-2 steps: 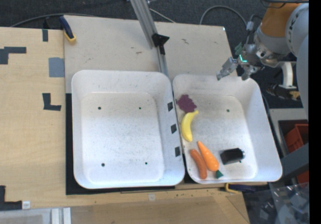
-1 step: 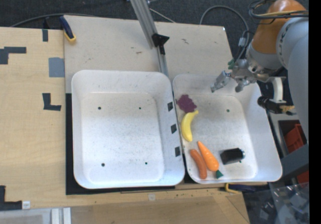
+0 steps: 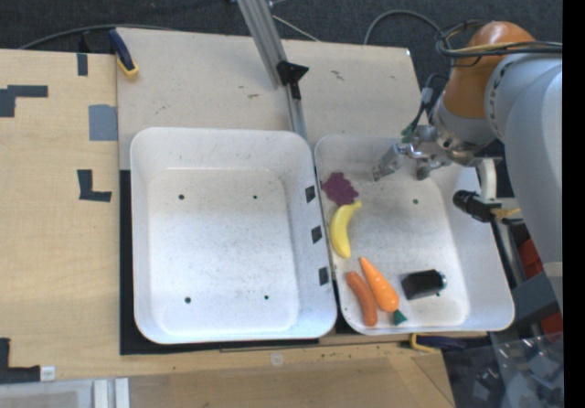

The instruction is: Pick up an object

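Note:
The right bin [image 3: 475,241] holds several objects. A purple grape bunch [image 3: 339,186] lies near its far left wall, with a yellow banana [image 3: 343,229] just in front of it. Two orange carrots [image 3: 378,283] [image 3: 362,298] lie side by side near the front. A small black block [image 3: 423,284] sits to their right. My gripper [image 3: 400,168] hangs over the far part of this bin, to the right of the grapes and apart from them. Its fingers are spread open with nothing between them.
The left bin [image 3: 146,214] sits beside the right one, sharing a middle wall. A slanted metal pole [image 3: 263,22] rises behind the bins. A blue and yellow clamp [image 3: 123,54] lies at the board's far left corner. Cables run behind the arm.

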`<state>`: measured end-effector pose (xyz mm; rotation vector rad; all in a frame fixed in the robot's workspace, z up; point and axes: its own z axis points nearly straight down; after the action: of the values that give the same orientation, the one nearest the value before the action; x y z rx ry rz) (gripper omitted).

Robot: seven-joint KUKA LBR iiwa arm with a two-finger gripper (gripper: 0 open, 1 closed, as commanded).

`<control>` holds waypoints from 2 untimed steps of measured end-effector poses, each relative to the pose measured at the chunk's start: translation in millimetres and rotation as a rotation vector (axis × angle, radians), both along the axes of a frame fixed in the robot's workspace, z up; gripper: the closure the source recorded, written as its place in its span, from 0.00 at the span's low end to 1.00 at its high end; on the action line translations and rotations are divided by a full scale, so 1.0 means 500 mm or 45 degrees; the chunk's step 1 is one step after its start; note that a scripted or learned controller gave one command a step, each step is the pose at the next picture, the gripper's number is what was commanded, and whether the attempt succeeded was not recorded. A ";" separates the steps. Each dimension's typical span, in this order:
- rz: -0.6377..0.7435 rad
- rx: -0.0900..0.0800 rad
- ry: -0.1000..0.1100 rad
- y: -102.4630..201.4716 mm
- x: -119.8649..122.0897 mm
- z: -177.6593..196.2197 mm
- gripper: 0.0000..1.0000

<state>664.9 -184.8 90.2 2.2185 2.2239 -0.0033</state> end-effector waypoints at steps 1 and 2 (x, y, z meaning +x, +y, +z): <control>0.002 -0.001 0.001 0.001 0.000 0.020 1.00; -0.003 0.001 -0.006 -0.004 -0.015 0.118 1.00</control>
<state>657.4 -187.0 149.3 2.2188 2.2196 0.0023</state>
